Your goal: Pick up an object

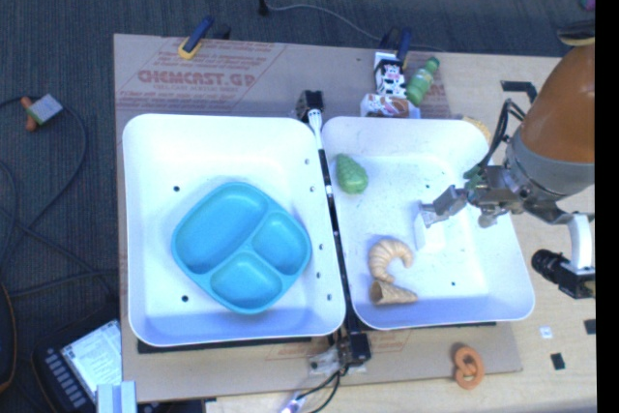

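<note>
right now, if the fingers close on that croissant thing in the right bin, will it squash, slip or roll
The croissant looks like a moulded toy with a smooth sheen, so it is probably stiff and light, and perhaps a little slippery. Its curved, tapered shape gives poor parallel faces, so it may twist out sideways. Lying flat in the right bin, it seems unlikely to roll.

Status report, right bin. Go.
Tool low over right bin, nothing visibly held. Croissant just left of it, cone beside that, green piece at far left. Nothing blocking.
</note>
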